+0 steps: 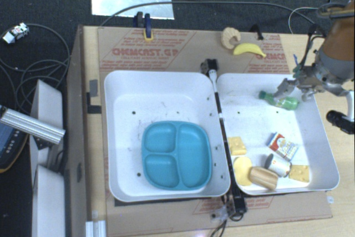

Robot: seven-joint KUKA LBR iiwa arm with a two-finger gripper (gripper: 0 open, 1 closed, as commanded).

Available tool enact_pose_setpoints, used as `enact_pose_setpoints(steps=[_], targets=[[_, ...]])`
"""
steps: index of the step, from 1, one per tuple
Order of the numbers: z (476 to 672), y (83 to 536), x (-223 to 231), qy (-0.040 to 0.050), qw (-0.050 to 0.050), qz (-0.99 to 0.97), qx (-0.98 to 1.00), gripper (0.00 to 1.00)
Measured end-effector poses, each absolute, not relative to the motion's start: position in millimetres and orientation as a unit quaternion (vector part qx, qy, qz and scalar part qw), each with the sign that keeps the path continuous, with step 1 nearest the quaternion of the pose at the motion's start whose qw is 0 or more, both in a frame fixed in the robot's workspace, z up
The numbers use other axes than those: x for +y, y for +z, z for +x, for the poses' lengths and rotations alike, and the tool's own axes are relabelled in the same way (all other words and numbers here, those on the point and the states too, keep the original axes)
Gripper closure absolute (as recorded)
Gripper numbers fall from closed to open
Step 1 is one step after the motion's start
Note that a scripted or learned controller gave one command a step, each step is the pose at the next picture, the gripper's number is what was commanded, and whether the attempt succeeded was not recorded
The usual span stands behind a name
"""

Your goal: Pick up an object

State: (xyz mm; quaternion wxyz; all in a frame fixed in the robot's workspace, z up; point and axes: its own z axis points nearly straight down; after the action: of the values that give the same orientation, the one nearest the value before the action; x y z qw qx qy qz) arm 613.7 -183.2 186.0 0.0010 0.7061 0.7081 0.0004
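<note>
A green bottle (pixel 280 100) lies on its side near the far edge of the right bin (pixel 244 91), its long axis running roughly left to right across the view, with the narrower, darker green end pointing left toward the divider between the bins and the paler body toward the right. The gripper (pixel 296 88) sits just above and to the right of it, its two fingers spread apart in a wide stance, one finger (pixel 285 86) angled down toward the bottle's far side; the bottle is not visibly between them, and whether a fingertip touches it is hard to tell. The grey arm (pixel 335 58) enters from the right, its wrist hiding part of the bin's right rim. Well apart, toward the near side of the same bin, lie a yellow cheese-like wedge (pixel 238 146), a pale round disc (pixel 242 169) touching a tan bread-like roll (pixel 263 176), a small can (pixel 278 164), a red and white packet (pixel 283 145) and another yellow wedge (pixel 300 173). The left bin (pixel 127 86) holds a blue divided plate (pixel 176 154). Beyond the bins, on the cardboard, rest a banana (pixel 248 50) and a pale rounded object (pixel 230 37), too small to make out.
</note>
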Motion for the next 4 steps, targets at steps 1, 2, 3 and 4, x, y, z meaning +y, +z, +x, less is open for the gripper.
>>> enact_pose_setpoints(steps=[1,2,3,4], targets=[[577.7,134.4,-193.3,-0.0003,0.000,0.706,0.708,0.00],[550.6,84.2,-196.0,0.0001,0.000,0.707,0.708,0.00],[517.2,84.2,-171.7,0.0003,0.000,0.707,0.708,0.00],[589.3,117.8,-92.5,0.0017,0.001,0.706,0.709,0.00]])
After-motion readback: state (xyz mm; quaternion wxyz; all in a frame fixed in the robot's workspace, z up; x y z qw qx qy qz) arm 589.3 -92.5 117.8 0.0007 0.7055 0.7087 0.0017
